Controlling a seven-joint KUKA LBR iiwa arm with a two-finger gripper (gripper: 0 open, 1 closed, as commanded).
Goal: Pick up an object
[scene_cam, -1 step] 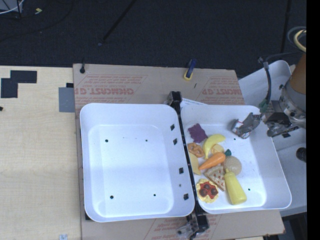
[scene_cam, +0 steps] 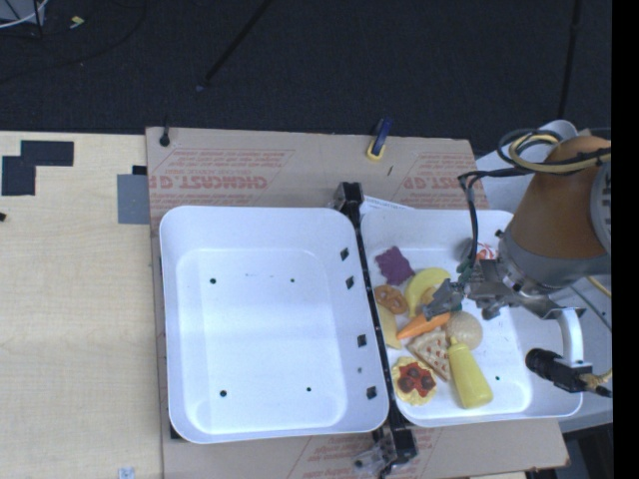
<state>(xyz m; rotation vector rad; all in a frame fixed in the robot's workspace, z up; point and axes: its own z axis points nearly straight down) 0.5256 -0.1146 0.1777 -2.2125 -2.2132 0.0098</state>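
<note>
Camera view: hand [scene_cam: 446,299] hovers touching the carrot [scene_cam: 423,325] and lemon [scene_cam: 427,285].

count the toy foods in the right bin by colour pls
purple: 1, the block
yellow: 2, the round piece and the bottle
orange: 1, the carrot
brown: 1, the round slice
tan: 1, the ball
mixed red and tan: 2, the wedge and the small pizza
total: 8
</note>
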